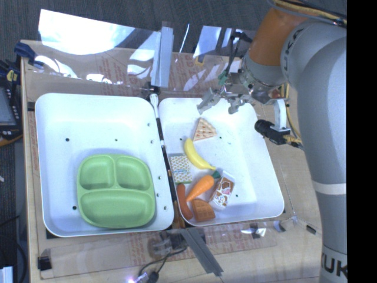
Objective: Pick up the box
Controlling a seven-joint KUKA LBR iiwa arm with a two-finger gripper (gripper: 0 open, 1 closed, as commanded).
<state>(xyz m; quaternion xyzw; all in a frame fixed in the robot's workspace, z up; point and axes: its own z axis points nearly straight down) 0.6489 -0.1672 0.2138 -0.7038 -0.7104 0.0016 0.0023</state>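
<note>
There are two white bins: the left bin (50, 158) and the right bin (259, 175). There is one green plate (116, 191) with three parts in it. There is one yellow banana (195, 154), one orange carrot (201, 186), one waffle piece (204, 130), one small box (223, 193), one little patterned packet (179, 167), one red piece (184, 200) and one brown piece (204, 211)

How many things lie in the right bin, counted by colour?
Yellow: 1, the banana
Orange: 2, the carrot and a second orange piece
Brown or tan: 2, the waffle wedge and the toast piece
Printed, mixed colours: 2, the box and the packet
Total: 7
</note>
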